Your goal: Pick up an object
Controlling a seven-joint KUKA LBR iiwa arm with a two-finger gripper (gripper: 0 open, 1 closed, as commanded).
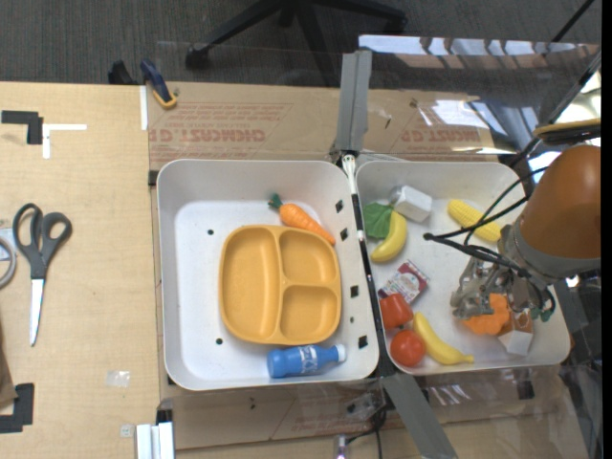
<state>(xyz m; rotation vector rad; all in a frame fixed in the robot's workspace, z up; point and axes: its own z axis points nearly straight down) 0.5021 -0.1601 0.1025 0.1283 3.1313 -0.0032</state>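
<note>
Right bin, near corner: gripper was down among the contents, directly over an orange object that lay against the bin floor. The object sat at the fingertips, partly covered by them; whether the jaws were spread or closed on it could not be told.

Arm: entered from the right, orange band above the wrist, black cables looped across the bin's far half.

Surroundings, right bin: banana and tomato just left of the gripper; red packet beyond; second banana and green leaf near the divider; the bin's near wall was close behind the object.

Left bin: yellow divided plate, carrot, blue bottle.
</note>
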